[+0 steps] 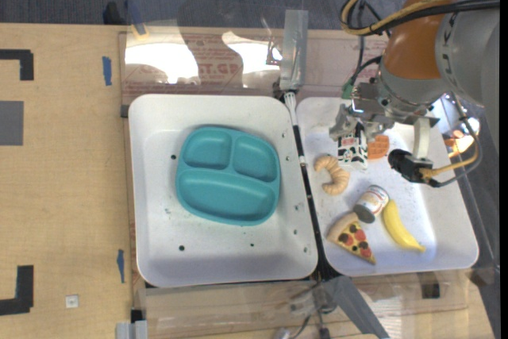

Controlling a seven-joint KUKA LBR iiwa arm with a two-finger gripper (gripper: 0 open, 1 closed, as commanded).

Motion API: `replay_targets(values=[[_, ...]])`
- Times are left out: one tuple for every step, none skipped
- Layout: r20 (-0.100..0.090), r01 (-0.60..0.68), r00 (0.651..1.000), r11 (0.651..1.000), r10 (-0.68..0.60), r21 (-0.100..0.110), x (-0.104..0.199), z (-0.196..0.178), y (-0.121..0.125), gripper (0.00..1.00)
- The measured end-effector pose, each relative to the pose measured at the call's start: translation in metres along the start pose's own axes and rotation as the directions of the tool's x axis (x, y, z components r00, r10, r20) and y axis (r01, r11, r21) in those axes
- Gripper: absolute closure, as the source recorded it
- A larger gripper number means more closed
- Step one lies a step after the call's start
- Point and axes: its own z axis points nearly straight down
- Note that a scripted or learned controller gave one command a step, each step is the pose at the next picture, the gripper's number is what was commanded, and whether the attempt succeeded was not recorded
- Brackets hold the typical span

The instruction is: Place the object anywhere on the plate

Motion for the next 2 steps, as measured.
replay_targets(values=[[-0.001, 0.123, 0.992, 0.992, -0.123, 0.003, 0.055, 0.000, -0.030, 1.00], [0.012, 0.105, 0.994, 0.994, -0.105, -0.021, 0.089, 0.014, -0.016, 1.00]])
